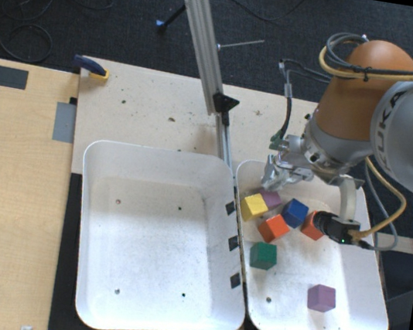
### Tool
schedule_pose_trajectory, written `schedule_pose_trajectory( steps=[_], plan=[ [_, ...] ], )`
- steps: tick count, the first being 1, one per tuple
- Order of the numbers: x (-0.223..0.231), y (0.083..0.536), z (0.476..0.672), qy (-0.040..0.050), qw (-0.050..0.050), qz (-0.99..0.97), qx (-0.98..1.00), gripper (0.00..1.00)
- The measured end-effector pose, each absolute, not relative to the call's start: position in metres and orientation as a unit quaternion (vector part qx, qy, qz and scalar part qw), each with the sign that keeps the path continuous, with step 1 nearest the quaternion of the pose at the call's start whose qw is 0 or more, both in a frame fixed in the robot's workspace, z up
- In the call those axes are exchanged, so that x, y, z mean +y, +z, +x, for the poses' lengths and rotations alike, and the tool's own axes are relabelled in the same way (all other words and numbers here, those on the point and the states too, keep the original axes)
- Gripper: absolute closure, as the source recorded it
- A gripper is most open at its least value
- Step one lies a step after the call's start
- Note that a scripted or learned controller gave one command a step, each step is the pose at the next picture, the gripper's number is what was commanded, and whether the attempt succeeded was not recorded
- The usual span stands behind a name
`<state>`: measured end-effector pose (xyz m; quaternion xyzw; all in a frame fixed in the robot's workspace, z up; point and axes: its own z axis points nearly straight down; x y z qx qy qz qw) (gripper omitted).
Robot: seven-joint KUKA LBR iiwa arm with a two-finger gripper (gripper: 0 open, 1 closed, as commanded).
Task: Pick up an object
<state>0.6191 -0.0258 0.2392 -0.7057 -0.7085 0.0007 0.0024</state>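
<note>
Across the bench, going left to right, the left white plastic bin (109,183) lies bare. Beside it, the right white plastic bin (353,318) holds a cluster near its far left corner: a small yellow cube (255,206), a light purple cube (271,201), an orange block (275,227), a blue cube (295,212), a red block (313,226) and, nearer, a green cube (263,255). A second purple cube (321,298) sits apart amid open floor. The two-finger gripper (275,178) hangs just above the yellow and light purple cubes; whether it is released or clenched I cannot tell.
</note>
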Motion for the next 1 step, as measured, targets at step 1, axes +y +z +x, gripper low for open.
schedule_pose_trajectory(
  steps=[1],
  plan=[
    [0.0202,0.245,0.6108,0.0009,0.003,-0.706,-0.708,1.0]
  ],
)
